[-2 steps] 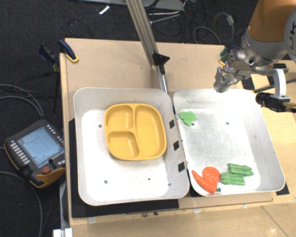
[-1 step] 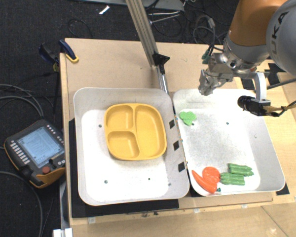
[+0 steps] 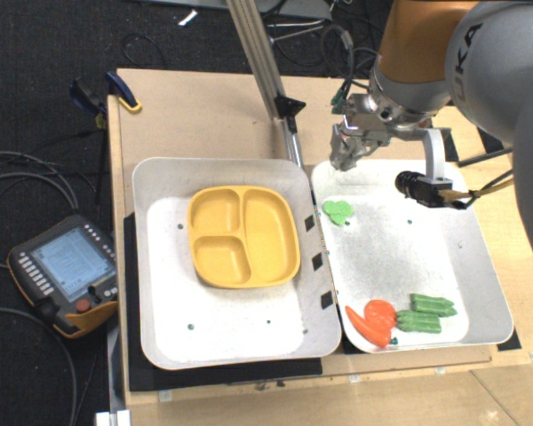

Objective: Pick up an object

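Approach step, nothing lifted yet. The gripper (image 3: 345,156) hangs over the right bin (image 3: 480,264) at its twelve o'clock corner; whether the fingers are spread or pressed together, I cannot tell. Nearest target is the small green piece (image 3: 338,211), just toward six o'clock from it: squat, no clear long axis. Next move, I'd judge: shift that way, descend, and close on it.
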Robot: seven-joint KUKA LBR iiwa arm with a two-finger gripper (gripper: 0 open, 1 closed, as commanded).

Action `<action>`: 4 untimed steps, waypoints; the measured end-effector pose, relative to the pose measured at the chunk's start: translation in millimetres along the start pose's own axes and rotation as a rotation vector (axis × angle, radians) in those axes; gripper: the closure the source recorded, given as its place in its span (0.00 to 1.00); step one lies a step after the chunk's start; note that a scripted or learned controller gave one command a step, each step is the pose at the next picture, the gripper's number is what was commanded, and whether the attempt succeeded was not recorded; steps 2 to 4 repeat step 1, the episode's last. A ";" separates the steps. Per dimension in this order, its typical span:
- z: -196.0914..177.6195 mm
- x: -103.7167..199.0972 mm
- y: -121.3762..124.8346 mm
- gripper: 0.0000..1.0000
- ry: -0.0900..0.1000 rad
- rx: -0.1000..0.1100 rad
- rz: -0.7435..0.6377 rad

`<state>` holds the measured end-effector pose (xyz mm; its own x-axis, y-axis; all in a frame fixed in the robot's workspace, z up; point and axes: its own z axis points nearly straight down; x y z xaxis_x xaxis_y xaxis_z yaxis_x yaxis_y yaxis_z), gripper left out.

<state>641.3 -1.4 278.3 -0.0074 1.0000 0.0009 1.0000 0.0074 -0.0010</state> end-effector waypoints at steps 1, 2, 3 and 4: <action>9.2 46.1 -3.9 1.00 0.000 0.001 0.000; 9.2 46.1 -3.9 1.00 0.000 0.001 0.000; 9.2 46.1 -3.9 1.00 0.000 0.001 0.000; 9.2 46.1 -3.9 1.00 0.000 0.001 0.000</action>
